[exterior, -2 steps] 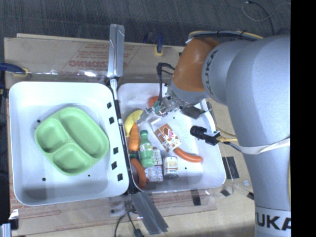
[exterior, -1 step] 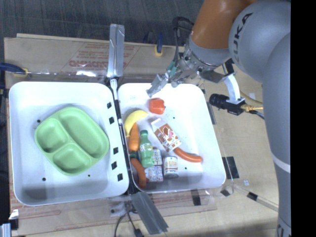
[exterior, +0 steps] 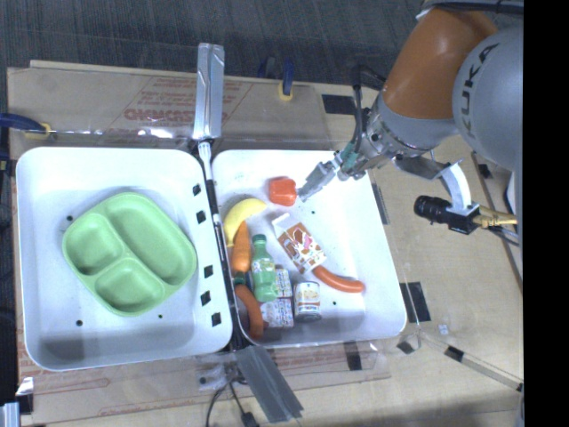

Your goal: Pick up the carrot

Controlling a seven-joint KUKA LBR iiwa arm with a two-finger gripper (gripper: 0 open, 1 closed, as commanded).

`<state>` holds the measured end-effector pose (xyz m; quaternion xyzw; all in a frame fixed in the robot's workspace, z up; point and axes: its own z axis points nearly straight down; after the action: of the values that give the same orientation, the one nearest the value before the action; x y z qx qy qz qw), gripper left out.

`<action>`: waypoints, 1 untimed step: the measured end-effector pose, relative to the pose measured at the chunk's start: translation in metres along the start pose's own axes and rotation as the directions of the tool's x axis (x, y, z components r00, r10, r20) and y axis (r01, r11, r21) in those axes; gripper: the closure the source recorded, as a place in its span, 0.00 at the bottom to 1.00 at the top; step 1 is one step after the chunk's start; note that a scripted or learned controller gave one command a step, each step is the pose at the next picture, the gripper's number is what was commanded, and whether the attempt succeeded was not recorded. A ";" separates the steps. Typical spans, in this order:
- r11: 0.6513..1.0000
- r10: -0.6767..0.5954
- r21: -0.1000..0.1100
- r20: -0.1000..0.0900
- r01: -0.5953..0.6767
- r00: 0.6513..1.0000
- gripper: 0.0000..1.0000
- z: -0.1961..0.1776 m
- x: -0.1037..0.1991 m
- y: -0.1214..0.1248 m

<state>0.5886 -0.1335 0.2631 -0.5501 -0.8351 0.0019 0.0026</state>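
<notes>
Item: carrot, a slim orange tapered piece, smooth and probably hard plastic, which lay along the left wall of the right bin, wedged between the yellow banana above and the green bottle at its right side. Your pincer hovered over the upper part of that bin, just beside the red-orange block, well apart from the carrot; you could not tell how far its fingers stood apart, and nothing showed between them. To do the step well, you would likely have needed to come down close to the wall with the fingers set across the carrot's narrow width, since the bottle crowded it. Left bin: one matte green divided plate.
</notes>
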 end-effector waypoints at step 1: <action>0.957 0.291 -0.003 0.001 -0.291 0.957 0.00 0.171 0.013 0.010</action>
<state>0.5913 -0.1174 0.0921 -0.6668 -0.7452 0.0015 0.0010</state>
